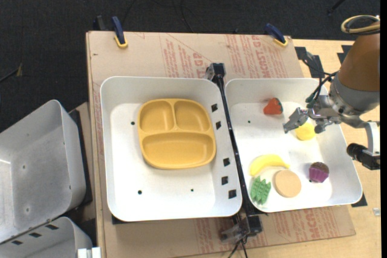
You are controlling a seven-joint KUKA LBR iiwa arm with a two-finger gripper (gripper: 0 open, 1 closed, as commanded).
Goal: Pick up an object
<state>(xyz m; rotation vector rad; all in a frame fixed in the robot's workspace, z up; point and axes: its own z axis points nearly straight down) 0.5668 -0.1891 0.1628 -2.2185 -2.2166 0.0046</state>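
We see the hand (307, 122) low in the right bin (344, 190), fingers spread around a small yellow rounded toy (305, 132) near the bin's right edge, not clearly gripping.

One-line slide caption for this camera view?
Gripper poised at a yellow object in the right bin; yellow divided tray sits in the left bin.

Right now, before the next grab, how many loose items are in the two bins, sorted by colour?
Yellow: 3, the divided tray in the left bin, plus the banana and a yellow piece under the gripper in the right bin
Red: 1, red piece
Purple: 1, purple piece
Green: 1, green piece
Tan: 1, round disc
Total: 7
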